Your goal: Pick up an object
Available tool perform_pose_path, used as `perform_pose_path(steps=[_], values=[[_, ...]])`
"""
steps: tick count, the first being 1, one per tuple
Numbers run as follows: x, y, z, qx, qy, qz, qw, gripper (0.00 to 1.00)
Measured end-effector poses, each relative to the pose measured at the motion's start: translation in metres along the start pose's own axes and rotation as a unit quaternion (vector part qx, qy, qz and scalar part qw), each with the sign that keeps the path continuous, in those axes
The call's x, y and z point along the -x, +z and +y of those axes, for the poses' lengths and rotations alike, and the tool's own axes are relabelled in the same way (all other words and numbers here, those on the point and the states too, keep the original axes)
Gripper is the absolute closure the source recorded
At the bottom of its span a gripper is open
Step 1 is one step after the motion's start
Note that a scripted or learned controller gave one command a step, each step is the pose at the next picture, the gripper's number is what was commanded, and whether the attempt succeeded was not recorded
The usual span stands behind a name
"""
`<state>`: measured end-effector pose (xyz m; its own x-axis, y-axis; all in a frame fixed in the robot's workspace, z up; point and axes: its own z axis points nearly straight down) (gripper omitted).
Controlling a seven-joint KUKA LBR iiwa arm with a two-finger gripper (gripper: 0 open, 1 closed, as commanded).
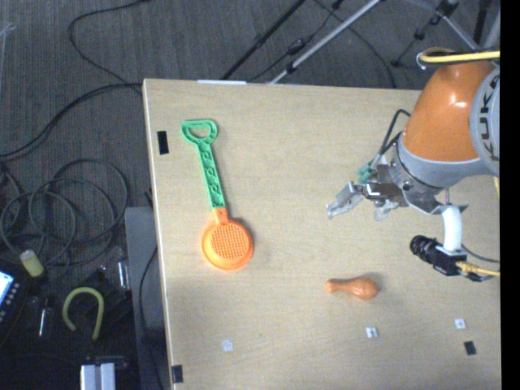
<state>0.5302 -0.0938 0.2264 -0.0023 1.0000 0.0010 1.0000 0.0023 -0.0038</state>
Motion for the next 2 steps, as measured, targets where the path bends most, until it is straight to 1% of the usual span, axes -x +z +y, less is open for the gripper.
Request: perform_pose_path(steps=[1, 2], values=[[0.069, 0.015, 0.021, 0.0, 0.106, 0.0, 0.9943, 0.0], [0.121, -0.029, 0.038, 0.001, 0.067, -0.001, 0.9977, 0.0]])
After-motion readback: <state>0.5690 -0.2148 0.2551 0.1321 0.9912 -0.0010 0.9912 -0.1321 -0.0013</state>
